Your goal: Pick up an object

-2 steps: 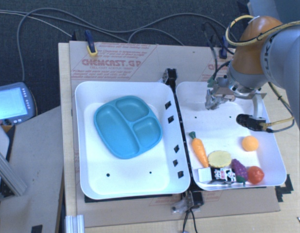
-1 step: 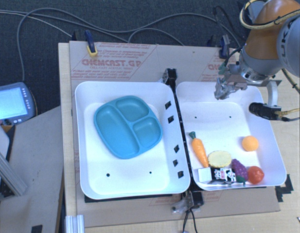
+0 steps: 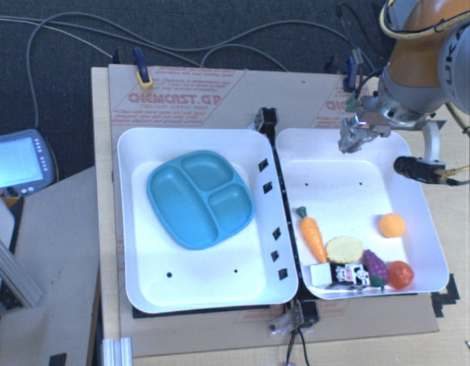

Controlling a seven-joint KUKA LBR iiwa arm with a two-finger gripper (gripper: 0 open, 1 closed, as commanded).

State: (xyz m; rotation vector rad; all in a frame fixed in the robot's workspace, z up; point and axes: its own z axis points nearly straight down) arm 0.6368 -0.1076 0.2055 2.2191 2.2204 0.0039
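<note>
Bins number two, side by side on a brown board (image 3: 219,94). The left bin (image 3: 135,227) carries one blue divided plate (image 3: 200,198) with three compartments, lying flat near its middle. The right bin (image 3: 334,181) carries a cluster of small toy foods along its near edge: one orange carrot (image 3: 312,237) lying lengthwise, one pale yellow round slice (image 3: 344,248) just beside it, one white box with dark print (image 3: 337,274), one purple piece (image 3: 374,264), one red round fruit (image 3: 400,274) and, a little apart toward the back right, one orange ball (image 3: 391,225). The box, the purple piece and a scrap of green crowd together, so their outlines are hard to separate. Left of the board sits one handheld screen (image 3: 17,161), cut off by the frame's edge. The grey arm with its orange band (image 3: 423,40) enters from the upper right, partly cropped. One gripper (image 3: 353,142) hangs over the far edge of the right bin, well apart from the toy foods. Its fingers are small and dark against the bin wall; whether they stand apart or together cannot be told, and nothing shows between them.
</note>
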